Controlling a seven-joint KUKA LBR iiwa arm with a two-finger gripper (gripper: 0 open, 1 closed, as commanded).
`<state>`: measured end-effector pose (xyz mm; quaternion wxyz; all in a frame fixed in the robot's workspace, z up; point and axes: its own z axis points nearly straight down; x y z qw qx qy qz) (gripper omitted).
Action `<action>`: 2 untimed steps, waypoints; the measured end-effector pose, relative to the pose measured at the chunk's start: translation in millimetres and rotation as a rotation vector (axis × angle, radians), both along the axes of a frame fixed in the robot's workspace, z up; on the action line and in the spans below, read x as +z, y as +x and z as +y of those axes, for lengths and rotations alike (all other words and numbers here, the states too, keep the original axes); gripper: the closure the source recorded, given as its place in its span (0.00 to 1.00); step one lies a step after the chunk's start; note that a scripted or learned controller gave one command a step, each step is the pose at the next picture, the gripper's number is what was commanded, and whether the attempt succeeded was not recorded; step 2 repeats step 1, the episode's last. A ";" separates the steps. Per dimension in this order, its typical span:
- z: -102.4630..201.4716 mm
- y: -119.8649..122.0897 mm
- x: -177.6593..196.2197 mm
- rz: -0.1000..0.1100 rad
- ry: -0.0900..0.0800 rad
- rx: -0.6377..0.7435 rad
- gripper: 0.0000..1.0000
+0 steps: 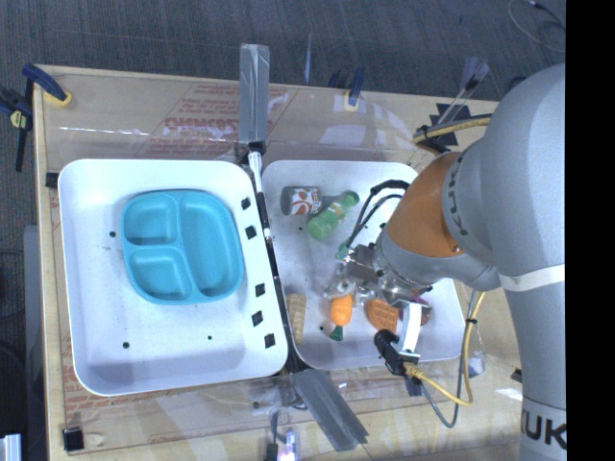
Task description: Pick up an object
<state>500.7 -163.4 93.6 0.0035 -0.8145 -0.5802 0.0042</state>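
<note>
My gripper [348, 281] is low in the right bin [288, 185], just above an orange carrot-like toy [339, 312] near the bin's front. Its metal fingers sit close over the toy's top end. A green bottle [330, 214] and a small white and red can [301, 200] lie at the back of the same bin. An orange packet [381, 313] lies to the right of the carrot toy, partly under the wrist. A tan cone-shaped piece [297, 315] rests against the bin's left wall.
The left bin [86, 286] holds a blue divided tray [183, 246]. A grey divider bar [254, 89] runs between the bins at the back. Cables hang off the wrist at the front right [437, 392]. Blue clamps [46, 83] grip the bench edges.
</note>
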 end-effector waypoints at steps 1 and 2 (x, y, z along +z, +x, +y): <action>8.4 17.7 171.8 -0.005 -0.001 0.055 1.00; 8.4 17.7 171.8 -0.005 -0.001 0.055 1.00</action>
